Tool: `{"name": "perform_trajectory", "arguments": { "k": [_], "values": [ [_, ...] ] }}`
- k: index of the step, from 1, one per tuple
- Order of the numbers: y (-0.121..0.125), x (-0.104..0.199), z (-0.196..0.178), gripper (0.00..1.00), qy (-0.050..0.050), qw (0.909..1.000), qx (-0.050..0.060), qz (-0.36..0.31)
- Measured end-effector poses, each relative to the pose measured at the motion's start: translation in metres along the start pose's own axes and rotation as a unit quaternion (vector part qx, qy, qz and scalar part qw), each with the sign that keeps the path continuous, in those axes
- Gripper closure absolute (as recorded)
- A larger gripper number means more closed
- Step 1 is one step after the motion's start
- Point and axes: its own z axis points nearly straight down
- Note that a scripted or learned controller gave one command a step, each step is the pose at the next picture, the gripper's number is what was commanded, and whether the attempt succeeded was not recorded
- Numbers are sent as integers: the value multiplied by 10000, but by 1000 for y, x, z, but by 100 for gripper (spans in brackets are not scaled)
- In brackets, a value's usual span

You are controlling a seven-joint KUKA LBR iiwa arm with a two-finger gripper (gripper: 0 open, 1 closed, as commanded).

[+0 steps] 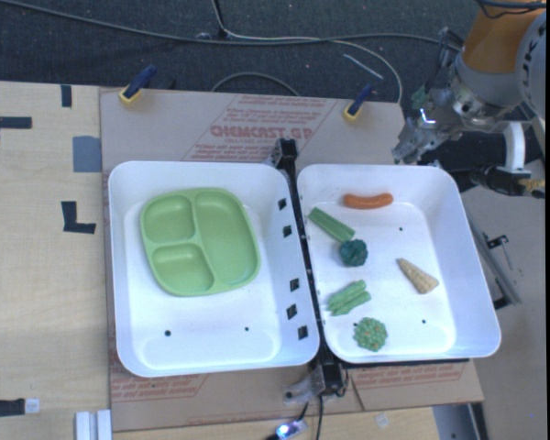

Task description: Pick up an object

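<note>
The right bin (458,246) holds several toy foods: an orange sausage (367,201) near its back wall, a green cucumber (330,224), a dark green broccoli (353,253), a tan cone (418,276), green beans (347,298) and a light green floret (370,334). My gripper (412,147) hangs at the upper right, above and just behind the right bin's back rim, up and right of the sausage. It carries nothing that I can see.
The left bin (128,273) holds a green divided plate (200,241). Black clips run along the seam (296,246) between the bins. Two yellow-and-blue clamps (137,84) (360,101) pin the cardboard at the back. Cables cross the dark floor behind.
</note>
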Motion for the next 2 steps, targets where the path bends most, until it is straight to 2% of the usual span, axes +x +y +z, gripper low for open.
{"name": "perform_trajectory", "arguments": {
  "k": [2],
  "values": [
    [-9,124,25,100,7,10000,40,-22]
  ]
}}
